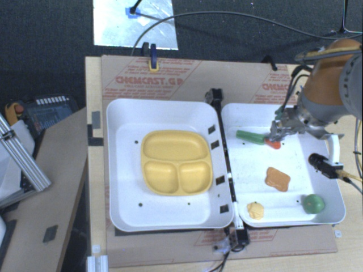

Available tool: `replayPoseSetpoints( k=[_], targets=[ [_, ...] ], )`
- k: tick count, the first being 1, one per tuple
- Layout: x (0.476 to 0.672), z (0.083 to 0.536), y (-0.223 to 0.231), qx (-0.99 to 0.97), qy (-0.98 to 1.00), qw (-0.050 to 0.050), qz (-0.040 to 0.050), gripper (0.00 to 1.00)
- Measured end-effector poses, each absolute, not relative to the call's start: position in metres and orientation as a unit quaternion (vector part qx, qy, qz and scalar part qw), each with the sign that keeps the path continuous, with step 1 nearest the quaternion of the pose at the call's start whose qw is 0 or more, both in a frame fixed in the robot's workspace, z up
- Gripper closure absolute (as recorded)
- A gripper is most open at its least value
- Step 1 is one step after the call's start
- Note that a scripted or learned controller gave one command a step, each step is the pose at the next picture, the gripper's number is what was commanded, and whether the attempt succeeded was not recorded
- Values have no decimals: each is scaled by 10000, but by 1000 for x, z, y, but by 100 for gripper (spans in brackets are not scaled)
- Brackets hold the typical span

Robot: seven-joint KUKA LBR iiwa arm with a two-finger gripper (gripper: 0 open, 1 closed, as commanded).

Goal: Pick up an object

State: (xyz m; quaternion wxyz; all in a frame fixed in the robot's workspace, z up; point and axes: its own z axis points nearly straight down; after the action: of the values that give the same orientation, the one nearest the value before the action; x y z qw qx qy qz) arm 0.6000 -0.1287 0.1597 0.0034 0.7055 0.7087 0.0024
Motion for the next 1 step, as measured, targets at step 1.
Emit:
replayPoseSetpoints(
  k=[1],
  targets=[
    [609, 209, -124, 7051, 7091, 30, 20, 100]
  ],
)
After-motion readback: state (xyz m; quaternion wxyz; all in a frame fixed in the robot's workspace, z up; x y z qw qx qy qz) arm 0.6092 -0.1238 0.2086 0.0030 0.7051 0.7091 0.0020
